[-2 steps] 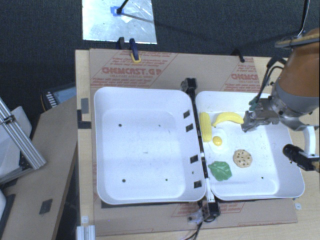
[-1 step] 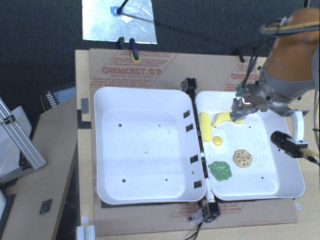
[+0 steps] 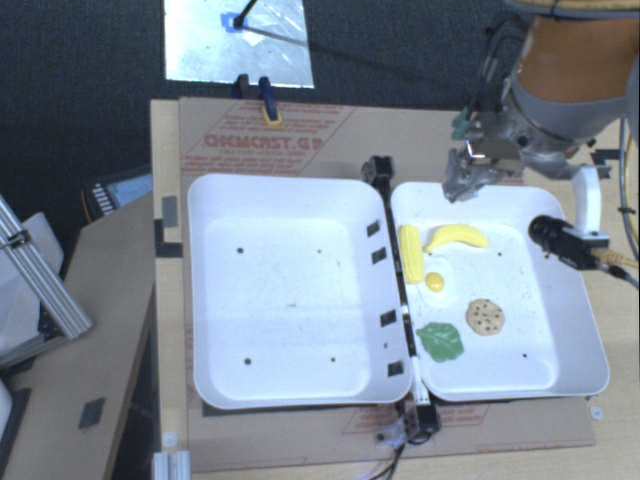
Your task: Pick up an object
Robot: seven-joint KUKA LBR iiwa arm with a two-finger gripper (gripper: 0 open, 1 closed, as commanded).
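Camera view puts the banana [image 3: 457, 236] in the upper part of the right bin [image 3: 560, 368], lying flat on the white floor with its long axis running roughly left to right and a slight curve, its right end toward the bin's middle. Just left of it a yellow corn cob [image 3: 409, 252] lies along the bin's left wall, its long axis running up and down the view, nearly at a right angle to the banana. A small yellow round piece [image 3: 434, 281] sits just below the two. Further down are a cookie [image 3: 485, 316] and, to its left near the wall, a green leaf-shaped piece [image 3: 440, 340]. The right half of this bin's floor is bare, so open room lies on that side, while the left wall crowds the corn.

My gripper [image 3: 466, 180] hangs over the bin's upper rim, above and near the banana, apart from it. Whether my fingers are open or closed I cannot tell; nothing is seen between them.

The left bin [image 3: 215, 268] lies alongside, the two joined at a black-clipped seam, both resting on a cardboard sheet [image 3: 300, 138] on the desk [image 3: 110, 298].
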